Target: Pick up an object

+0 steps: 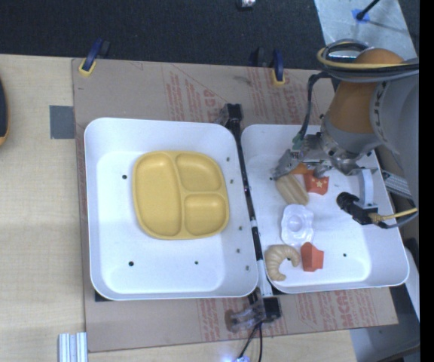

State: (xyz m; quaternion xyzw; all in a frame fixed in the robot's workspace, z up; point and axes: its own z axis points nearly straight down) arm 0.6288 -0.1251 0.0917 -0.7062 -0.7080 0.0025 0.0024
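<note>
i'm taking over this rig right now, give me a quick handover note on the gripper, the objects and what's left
Gripper: low in the right bin, at its upper left, just above the tan bread roll and red block. Nothing visibly between its fingers, and whether they are open or shut cannot be told.

Things: in the right bin, the roll and red block up top, a white cup mid-bin, a croissant and an orange-red piece near the front edge. The yellow divided tray sits in the left bin.

Done: no pick shown.

Left: grasp one object and lift it.
</note>
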